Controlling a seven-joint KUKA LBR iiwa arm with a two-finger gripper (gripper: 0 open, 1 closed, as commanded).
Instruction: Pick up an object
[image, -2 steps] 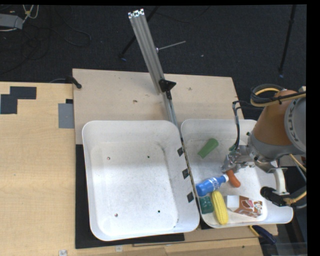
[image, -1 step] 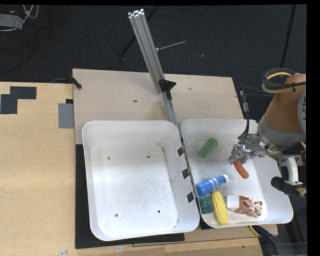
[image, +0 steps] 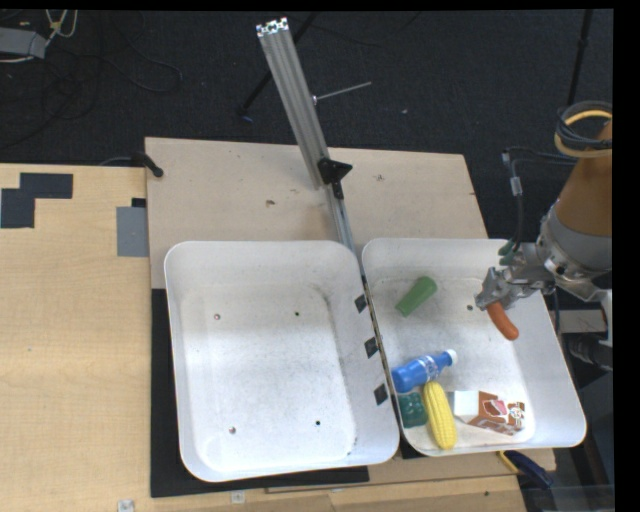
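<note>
Orange carrot-like piece (image: 504, 322) hangs tilted from the gripper (image: 497, 297), its upper end pinched between the closed-in fingers, above the right bin's (image: 560, 400) far right side. Nearer in that bin lie a yellow corn cob (image: 439, 414), a blue bottle (image: 420, 370) and a small carton (image: 490, 411); a green piece (image: 416, 296) lies farther back.

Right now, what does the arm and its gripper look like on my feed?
The arm is grey with a broad orange band above the wrist and a grey collar below it. Its gripper is a small grey metal assembly. A dark cable loops above the orange band.
</note>
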